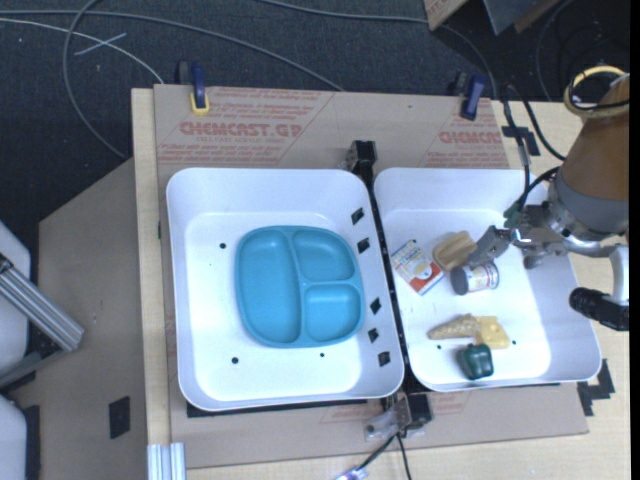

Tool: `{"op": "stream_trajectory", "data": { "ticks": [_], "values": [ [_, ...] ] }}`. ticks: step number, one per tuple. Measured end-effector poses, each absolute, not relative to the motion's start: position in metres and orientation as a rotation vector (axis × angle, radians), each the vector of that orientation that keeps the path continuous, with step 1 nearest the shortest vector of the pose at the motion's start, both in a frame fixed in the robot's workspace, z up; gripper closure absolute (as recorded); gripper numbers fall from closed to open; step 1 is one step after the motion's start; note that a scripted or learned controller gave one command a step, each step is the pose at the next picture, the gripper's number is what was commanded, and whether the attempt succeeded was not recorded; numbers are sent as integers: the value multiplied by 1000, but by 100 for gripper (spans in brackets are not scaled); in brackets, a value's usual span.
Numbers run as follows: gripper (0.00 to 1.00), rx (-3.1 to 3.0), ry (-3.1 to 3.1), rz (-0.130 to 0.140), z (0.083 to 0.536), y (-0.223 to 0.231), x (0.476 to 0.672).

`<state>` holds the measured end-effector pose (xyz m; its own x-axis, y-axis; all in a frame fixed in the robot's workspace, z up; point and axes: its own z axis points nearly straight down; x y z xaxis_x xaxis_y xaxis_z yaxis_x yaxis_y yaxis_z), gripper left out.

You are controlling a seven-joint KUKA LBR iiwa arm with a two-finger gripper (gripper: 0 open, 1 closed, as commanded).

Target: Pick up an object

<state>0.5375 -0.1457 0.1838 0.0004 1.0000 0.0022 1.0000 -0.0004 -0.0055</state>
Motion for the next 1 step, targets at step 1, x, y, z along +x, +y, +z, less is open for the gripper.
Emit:
{"op": "stream_trajectory", "data": {
  "ticks": [1],
  "values": [
    [0,-2217,-2217,4,123,-144,544]
  ]
}}
